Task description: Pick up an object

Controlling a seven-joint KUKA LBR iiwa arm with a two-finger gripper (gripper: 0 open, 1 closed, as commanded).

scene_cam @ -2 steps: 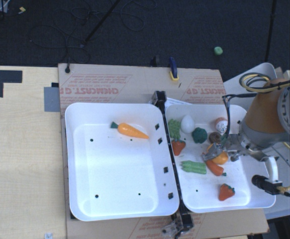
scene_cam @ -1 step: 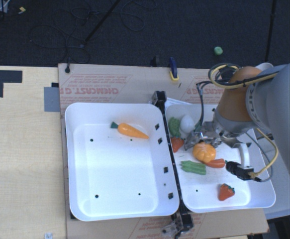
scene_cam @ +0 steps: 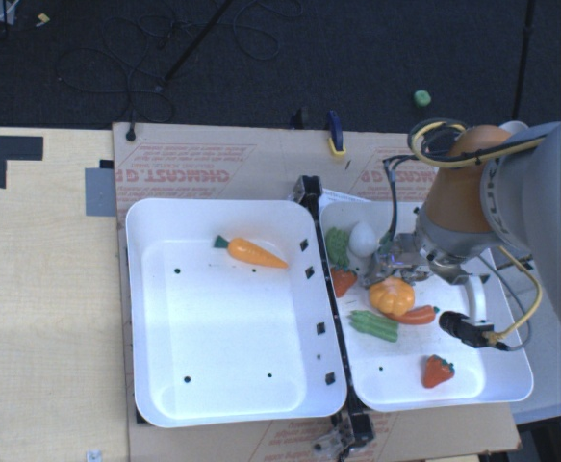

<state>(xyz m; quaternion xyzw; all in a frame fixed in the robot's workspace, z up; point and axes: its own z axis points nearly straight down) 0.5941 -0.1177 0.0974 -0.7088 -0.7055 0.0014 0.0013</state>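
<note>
Both white bins (scene_cam: 155,306) look like smooth, slightly glossy plastic. They sit on a matt brown cardboard sheet (scene_cam: 213,162) with red print, laid over a pale, wood-look tabletop (scene_cam: 39,306). The carrot (scene_cam: 253,252), at about ten o'clock in the left bin, has a smooth, faintly shiny skin, probably plastic. The small orange pumpkin (scene_cam: 393,296) is glossy. The arm (scene_cam: 511,200) has a matt grey shell and a satin orange band (scene_cam: 468,176).
</note>
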